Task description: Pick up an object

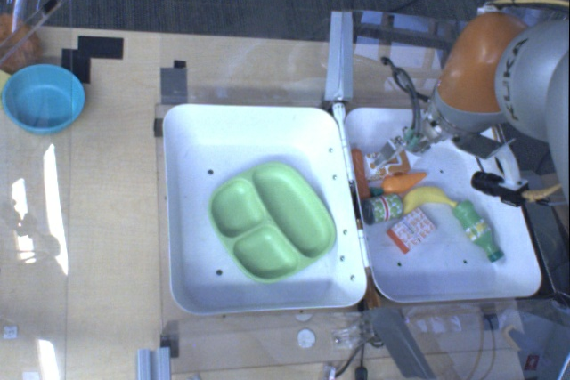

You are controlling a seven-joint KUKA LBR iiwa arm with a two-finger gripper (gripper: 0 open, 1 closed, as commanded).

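The right bin (499, 280) holds a small pile of toy food. An orange carrot (403, 183) lies beside a yellow banana (429, 197). A green bottle (477, 230) lies to their right, and a dark jar with a green label (381, 209) to their left. A red and white packet (411, 231) rests in front of them. A reddish sausage (358, 169) lies along the bin's left wall. My gripper (394, 157) hangs low over the back left of this bin, just above the carrot and beside the sausage. I see nothing held in it.
The left bin (187, 280) holds a green divided plate (272, 220). A blue bowl (44, 97) stands on the bench at far left. The grey arm with its orange band (476, 58) reaches in over the right bin's back edge. A metal divider post (337, 58) stands between the bins.
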